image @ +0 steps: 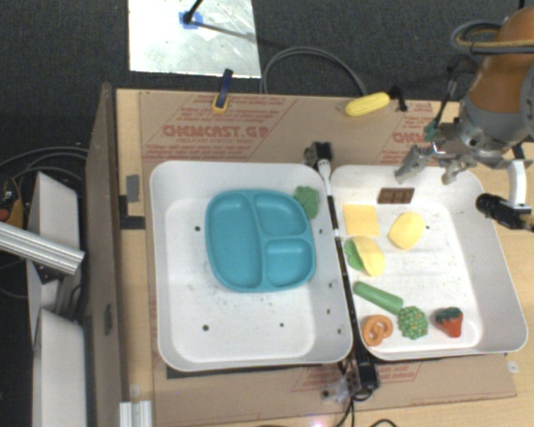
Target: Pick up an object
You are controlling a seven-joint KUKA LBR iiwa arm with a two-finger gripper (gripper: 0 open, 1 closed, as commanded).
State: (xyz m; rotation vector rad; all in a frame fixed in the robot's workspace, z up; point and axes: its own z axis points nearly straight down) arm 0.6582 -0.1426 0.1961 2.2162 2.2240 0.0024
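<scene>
From the camera above the desk [205, 123], the gripper [434, 164] hangs over the far rim of the right bin [494, 283], its two fingers spread apart with nothing between them. Taking that right bin as the landmark, a small brown block [395, 196] lies inside near its far edge, just below the gripper and clear of the fingers. Next toward the bin's middle sit a flat yellow square [360, 220] and a rounded yellow piece [408, 230], side by side and slightly apart. A yellow-and-green piece [367, 255] lies against the bin's left wall, and a long green vegetable [377, 295] lies just nearer the camera. Along the bin's near edge are an orange ring [376, 329], a green broccoli [413, 322] and a red strawberry [449, 321] in a row. Left of the right bin, the left bin [182, 327] holds a blue divided plate [260, 240], with a green leafy piece [307, 201] at the plate's far right corner. Beyond the right bin, a yellow banana [368, 105] rests on the desk.
</scene>
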